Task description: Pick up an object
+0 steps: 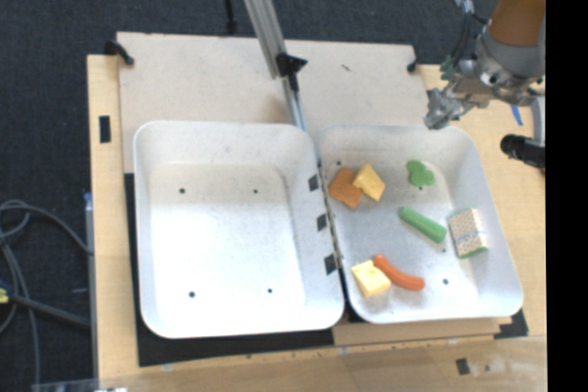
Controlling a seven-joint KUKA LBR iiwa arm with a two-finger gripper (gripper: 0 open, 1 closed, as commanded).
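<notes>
Hanging over the far right corner of the right bin (pixel 487 197), the gripper (pixel 439 115) sits at the end of the grey arm (pixel 514 14), clear of everything below it; whether it is released or clenched I cannot tell, since it is small and blurred against the bin rim. Nothing is caught in it. Nearest beneath it lies a small green lump (pixel 420 173), probably a toy vegetable, rounded and likely to roll or squirt out of a pinch. Just past that, a green stick (pixel 422 223) lies at a slant near the bin's middle; it looks light and stiff, and closing across its narrow width at mid-length seems the safest hold. Beside it, toward the near right wall, stands a speckled pale block (pixel 468 232), apparently a sponge, soft enough to give under pressure yet easy to grip by its flat sides. Further left, a yellow wedge (pixel 370 182) rests touching an orange piece (pixel 345 188), so either would be awkward to take alone. At the near side, an orange stick (pixel 401 274) touches a yellow block (pixel 370 278). The left bin (pixel 152 197) lies beside all this.
</notes>
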